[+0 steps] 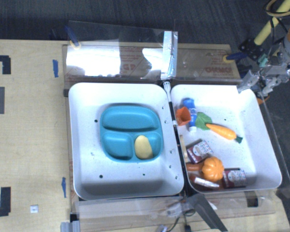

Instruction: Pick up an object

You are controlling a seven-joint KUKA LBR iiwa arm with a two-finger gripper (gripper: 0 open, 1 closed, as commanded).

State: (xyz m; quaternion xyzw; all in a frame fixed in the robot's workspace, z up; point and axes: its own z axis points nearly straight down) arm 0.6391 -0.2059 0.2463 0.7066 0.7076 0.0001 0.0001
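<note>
Up by the far corner of the right bin point(261, 129), the gripper point(263, 81) hangs just past the rim. It looks too blurry to tell if it is open or shut, and nothing can be seen in it. Below it, the toys lie in that bin: a carrot point(222, 131), a pumpkin point(212, 167) and a brown packet point(199, 150). Over in the left bin point(87, 168), an egg point(143, 147) sits in a blue tray point(128, 120). I think the job has hardly begun. Reaching down, grabbing and lifting are all left.
</note>
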